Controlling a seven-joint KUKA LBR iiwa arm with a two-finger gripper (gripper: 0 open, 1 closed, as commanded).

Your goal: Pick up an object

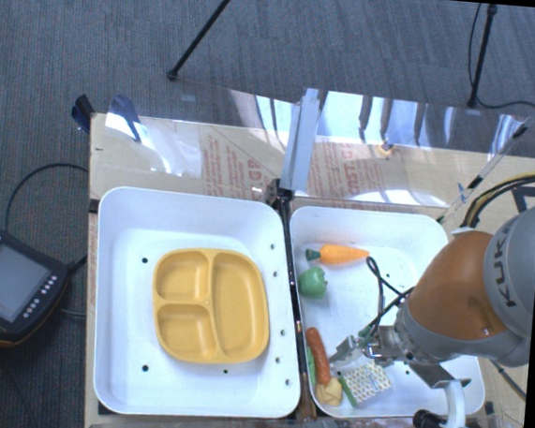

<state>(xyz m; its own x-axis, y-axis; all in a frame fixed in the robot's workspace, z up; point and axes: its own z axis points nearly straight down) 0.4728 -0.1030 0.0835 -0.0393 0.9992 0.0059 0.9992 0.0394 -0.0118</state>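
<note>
**Crowded corner, grip unconfirmed**

Jaws of the gripper (360, 352) sit low in the right bin (435, 236); their opening can't be read, nothing visibly held. Likely target: red sausage-shaped toy (318, 353) just beside, near front-left corner. Risk: slick rounded plastic rolls; wall and neighbouring checked piece (367, 380) crowd the approach. Carrot (343, 255), green pepper (312, 281) lie apart.

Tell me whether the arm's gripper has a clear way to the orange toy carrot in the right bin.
Probably yes. The orange toy carrot lies uncovered near the far wall of the right white bin, apart from the green round toy; the gripper is in the same bin.
</note>
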